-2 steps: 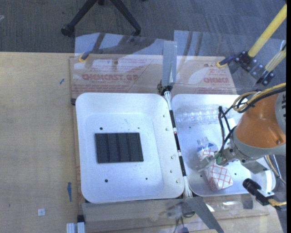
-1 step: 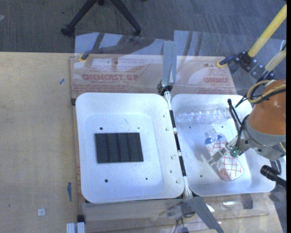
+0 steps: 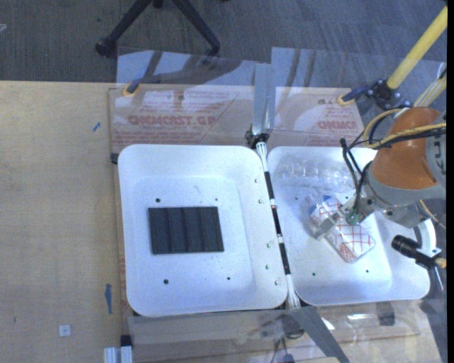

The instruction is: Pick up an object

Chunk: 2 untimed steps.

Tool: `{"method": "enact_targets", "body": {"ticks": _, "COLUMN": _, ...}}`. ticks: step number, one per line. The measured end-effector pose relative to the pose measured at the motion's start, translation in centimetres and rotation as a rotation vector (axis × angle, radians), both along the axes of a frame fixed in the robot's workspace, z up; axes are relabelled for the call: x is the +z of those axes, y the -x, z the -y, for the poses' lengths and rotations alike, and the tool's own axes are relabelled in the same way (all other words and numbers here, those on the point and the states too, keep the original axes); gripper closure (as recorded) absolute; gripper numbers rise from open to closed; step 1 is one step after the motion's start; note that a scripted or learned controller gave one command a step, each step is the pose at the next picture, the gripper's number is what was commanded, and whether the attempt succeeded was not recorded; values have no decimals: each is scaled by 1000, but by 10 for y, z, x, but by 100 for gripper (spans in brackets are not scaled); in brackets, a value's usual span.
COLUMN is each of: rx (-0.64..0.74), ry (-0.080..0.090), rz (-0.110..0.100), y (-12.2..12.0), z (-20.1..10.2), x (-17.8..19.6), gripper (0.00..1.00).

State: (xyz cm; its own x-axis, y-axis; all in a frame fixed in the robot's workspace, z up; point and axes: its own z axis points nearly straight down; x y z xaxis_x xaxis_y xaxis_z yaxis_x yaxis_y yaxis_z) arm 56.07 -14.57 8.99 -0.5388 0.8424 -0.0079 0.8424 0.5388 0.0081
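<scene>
2 white bins sit side by side on the bench: the left bin (image 3: pixel 135 177) holds 1 dark ribbed rectangular pad (image 3: pixel 185 230), lying flat left of its centre, and the right bin (image 3: pixel 404 280) holds 2 loose things. 1 is a crumpled clear plastic wrapper (image 3: pixel 306 175) in the bin's upper left part; the other is 1 flat packet (image 3: pixel 352 241) with a red-and-white pattern, lying near the bin's middle.

The gripper (image 3: pixel 328 220) reaches in from the right of the frame beneath the arm's orange band (image 3: pixel 404 152), and its metal tip rests at the packet's upper left edge, touching or just over it. Whether its fingers are apart or together cannot be told, nor whether the packet is between them.

The bench top (image 3: pixel 50 213) is pale wood with a few blue marks. Clear plastic panels (image 3: pixel 177 117) with red lettering stand behind the bins. At the top of the frame is grey carpet with 1 black chair base (image 3: pixel 159 21), and 1 yellow pole (image 3: pixel 422 46) slants across the upper right corner.
</scene>
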Motion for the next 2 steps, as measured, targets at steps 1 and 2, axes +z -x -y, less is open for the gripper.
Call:
{"method": "enact_targets", "body": {"ticks": 1, "rx": 29, "ry": 3, "rz": 1, "y": -2, "z": -3, "x": 0, "gripper": 0}}
{"method": "enact_targets", "body": {"ticks": 2, "rx": 26, "ry": 3, "rz": 4, "y": -2, "z": -2, "x": 10, "gripper": 100}}
